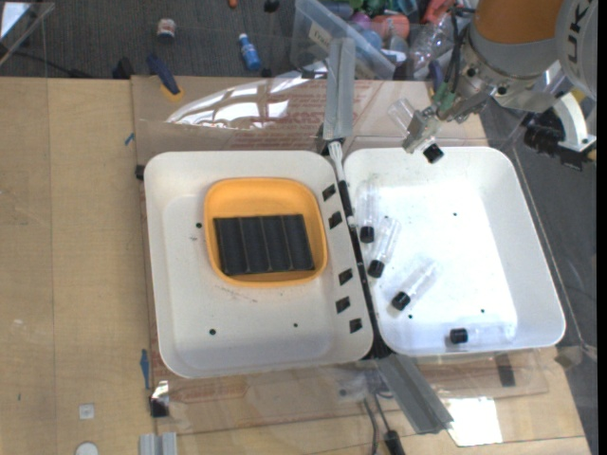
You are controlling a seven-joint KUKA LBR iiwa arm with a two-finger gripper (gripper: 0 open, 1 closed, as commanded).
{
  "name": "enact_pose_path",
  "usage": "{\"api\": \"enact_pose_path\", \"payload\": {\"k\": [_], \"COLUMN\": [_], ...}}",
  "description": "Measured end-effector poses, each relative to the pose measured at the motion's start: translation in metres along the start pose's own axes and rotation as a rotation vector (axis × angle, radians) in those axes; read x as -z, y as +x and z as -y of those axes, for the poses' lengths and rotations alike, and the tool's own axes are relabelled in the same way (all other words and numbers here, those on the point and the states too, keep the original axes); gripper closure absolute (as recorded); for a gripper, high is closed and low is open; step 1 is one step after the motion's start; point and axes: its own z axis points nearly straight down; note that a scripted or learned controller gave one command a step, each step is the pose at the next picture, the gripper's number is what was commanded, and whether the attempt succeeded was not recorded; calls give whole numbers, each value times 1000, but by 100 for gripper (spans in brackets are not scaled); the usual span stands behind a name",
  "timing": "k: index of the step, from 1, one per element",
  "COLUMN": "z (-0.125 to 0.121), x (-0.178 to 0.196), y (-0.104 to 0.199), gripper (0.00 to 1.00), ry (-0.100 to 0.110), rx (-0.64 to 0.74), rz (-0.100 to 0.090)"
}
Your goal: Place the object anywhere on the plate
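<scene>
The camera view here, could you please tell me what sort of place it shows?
Most likely a robotics lab workcell. Two white bins sit on a wooden bench, a grey and orange arm reaches in, and a clear tub of colourful test items stands on the carpet behind.

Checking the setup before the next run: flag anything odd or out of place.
The yellow plate in the left bin already holds a black ridged block. Several clear vials lie scattered in the right bin.
</scene>
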Motion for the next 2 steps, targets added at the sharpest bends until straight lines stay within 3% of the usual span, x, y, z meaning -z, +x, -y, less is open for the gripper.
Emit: {"api": "enact_pose_path", "payload": {"k": [1, 2], "z": [16, 44], "x": [20, 97], "y": [-27, -67], "gripper": [100, 100], "ry": [-1, -2], "rx": [258, 495], "rz": [1, 3]}}
